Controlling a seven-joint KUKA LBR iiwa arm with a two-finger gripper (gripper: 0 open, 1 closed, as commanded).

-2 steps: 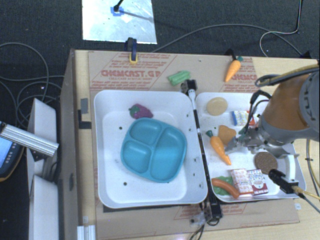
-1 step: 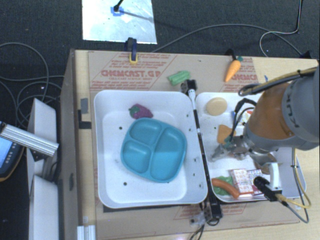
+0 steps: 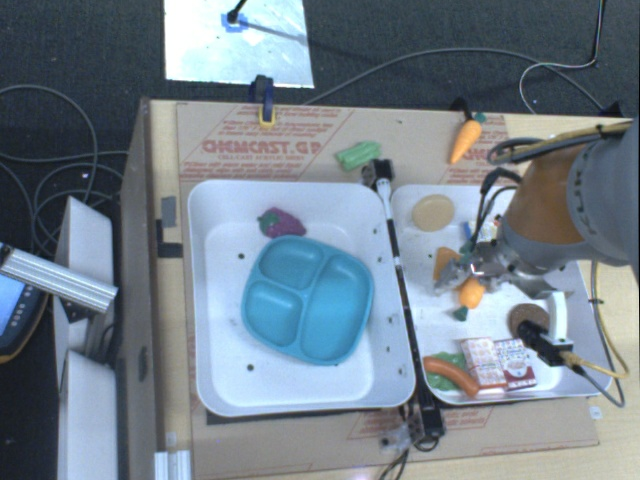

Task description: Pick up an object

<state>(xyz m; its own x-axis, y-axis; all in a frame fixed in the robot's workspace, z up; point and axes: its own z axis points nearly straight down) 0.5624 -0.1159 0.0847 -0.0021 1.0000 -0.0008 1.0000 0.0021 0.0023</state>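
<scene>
**Pick step: gripper low over the small orange items in the right bin.**

The likeliest target is the carrot (image 3: 470, 293), lying just beside an orange wedge (image 3: 446, 262) near the middle of the right bin (image 3: 415, 230). The gripper (image 3: 472, 266) sits directly above this pair, and I cannot tell whether its fingers are spread or closed, nor whether anything is between them. To do this step well, I judge that I should centre on one item only, since the two lie close enough to foul a grasp, then lift straight up. Also in this bin: a tan disc (image 3: 434, 212), a brown disc (image 3: 527, 319), a box (image 3: 497, 361) and a hot dog (image 3: 447, 372). The left bin (image 3: 215, 268) holds a blue tray (image 3: 306, 299) and purple grapes (image 3: 281, 222). A second carrot (image 3: 465, 139) and a green piece (image 3: 357, 154) lie on the cardboard (image 3: 260, 148) behind the bins; cables cross the dark floor.
</scene>
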